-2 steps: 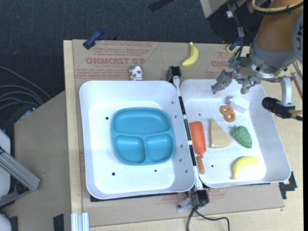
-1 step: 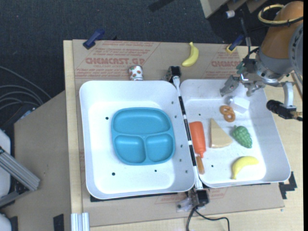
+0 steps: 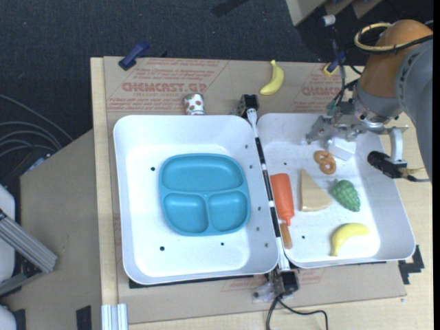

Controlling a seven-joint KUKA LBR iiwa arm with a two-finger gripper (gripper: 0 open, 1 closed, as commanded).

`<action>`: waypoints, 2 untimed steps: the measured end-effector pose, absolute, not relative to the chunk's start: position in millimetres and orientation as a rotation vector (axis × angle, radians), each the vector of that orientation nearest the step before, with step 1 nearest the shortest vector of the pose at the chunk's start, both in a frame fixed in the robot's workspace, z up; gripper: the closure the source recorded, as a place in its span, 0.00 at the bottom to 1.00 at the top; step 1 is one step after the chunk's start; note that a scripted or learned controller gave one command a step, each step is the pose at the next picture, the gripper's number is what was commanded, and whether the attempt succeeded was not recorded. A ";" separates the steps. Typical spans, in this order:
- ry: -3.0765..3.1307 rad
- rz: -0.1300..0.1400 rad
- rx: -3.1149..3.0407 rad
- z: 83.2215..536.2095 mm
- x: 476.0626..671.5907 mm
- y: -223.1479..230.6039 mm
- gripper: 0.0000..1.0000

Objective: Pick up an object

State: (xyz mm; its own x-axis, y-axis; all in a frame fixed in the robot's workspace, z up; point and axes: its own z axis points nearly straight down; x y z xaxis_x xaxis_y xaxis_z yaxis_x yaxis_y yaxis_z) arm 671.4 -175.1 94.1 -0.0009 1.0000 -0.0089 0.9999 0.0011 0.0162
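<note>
The gripper hangs over the far part of the right bin, its metal fingers hard to read from above; whether the jaws are open or closed cannot be told. Just below it lies a small pretzel, close to the fingertips but not between them. Nearer the front lie a wedge of cheese, a green vegetable, a banana and a carrot by the left wall. The left bin holds a blue divided plate.
</note>
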 end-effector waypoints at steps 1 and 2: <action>2.212 0.012 2.207 93.7 671.8 -177.6 0.00; 2.210 0.005 2.209 93.9 670.8 -172.6 0.00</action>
State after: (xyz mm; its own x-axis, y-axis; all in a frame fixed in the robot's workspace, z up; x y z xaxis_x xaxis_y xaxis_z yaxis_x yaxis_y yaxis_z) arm 670.8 -172.6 93.9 -0.0005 1.0000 -0.0096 0.9999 0.0006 0.0143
